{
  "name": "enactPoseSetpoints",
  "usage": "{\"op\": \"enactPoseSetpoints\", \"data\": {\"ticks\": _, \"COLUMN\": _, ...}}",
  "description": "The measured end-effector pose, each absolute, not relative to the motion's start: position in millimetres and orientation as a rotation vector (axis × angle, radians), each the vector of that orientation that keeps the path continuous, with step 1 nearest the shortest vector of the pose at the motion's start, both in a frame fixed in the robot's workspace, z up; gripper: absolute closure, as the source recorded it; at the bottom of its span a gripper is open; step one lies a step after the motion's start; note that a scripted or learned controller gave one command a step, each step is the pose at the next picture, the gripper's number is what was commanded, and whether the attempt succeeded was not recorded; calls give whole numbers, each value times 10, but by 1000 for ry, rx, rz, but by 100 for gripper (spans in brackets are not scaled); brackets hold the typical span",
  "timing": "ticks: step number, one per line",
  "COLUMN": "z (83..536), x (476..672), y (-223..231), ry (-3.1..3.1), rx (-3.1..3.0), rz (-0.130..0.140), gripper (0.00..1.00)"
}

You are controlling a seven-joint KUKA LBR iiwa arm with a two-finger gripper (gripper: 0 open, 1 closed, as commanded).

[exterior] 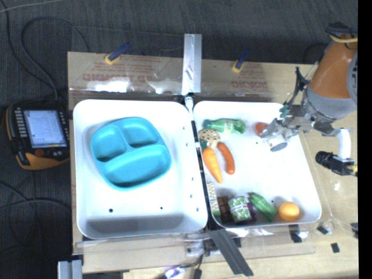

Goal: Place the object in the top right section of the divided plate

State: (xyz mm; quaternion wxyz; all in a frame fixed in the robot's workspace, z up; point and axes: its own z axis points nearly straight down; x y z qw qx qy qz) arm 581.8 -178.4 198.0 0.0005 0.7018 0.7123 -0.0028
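Observation:
A blue divided plate (131, 151) lies in the left bin (87, 214), its two small sections toward the back. My gripper (275, 136) hangs over the back right part of the right bin (302, 173). A small red object (261, 128) lies just to its left, close to the fingers. The right bin also holds a green bottle-shaped item (224, 125), a carrot (213, 164), an orange-red sausage shape (226, 157), a speckled beige piece (208, 136), a dark box (238, 208), a green vegetable (263, 206) and an orange fruit (289, 211).
The arm (331, 83) reaches in from the right over the bench's edge. A black and orange pendant (38, 133) lies left of the bins. A metal bracket (192, 63) stands behind the seam between the bins.

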Motion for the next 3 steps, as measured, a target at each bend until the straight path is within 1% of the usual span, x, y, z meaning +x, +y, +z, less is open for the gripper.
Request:
{"op": "enactPoseSetpoints", "data": {"ticks": 1, "z": 2758, "x": 6081, "y": -1815, "ry": 2329, "rx": 2108, "rz": -3, "gripper": 100}}
{"op": "enactPoseSetpoints", "data": {"ticks": 2, "z": 1775, "x": 6680, "y": -1116, "ry": 2454, "rx": 1964, "rz": -4, "gripper": 100}}
{"op": "enactPoseSetpoints", "data": {"ticks": 3, "z": 1831, "x": 6677, "y": -149, "ry": 2576, "rx": 1801, "rz": -3, "gripper": 100}}
